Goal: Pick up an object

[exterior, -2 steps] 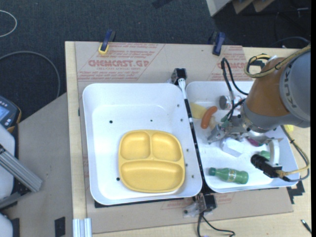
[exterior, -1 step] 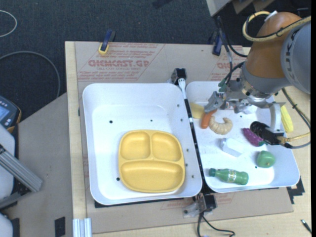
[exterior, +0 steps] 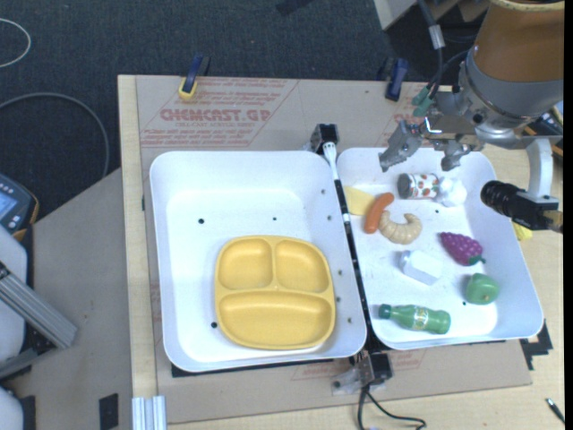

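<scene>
I see the objects lying loose in the right bin point(exterior: 528, 305), none of them lifted. Nearest the jaws is a small can point(exterior: 419, 185) on its side at about twelve o'clock in that bin. An orange sausage point(exterior: 378, 211) lies toward ten o'clock, touching a yellow wedge point(exterior: 358, 200) beside the bin's left wall, and a croissant point(exterior: 402, 228) curls just below the sausage. A bunch of purple grapes point(exterior: 460, 247) sits at three o'clock, a green apple point(exterior: 482, 288) at about four, a small white block point(exterior: 417, 268) near the middle, and a green bottle point(exterior: 414, 317) lies flat at six.

My gripper point(exterior: 419, 152) hangs over the far rim of the right bin, just above the can, with the jaws spread apart and nothing between them.

The left bin point(exterior: 179, 204) holds a yellow divided tray point(exterior: 273, 291) toward its six o'clock side. Both bins rest on the cardboard-covered table point(exterior: 224, 110).
</scene>
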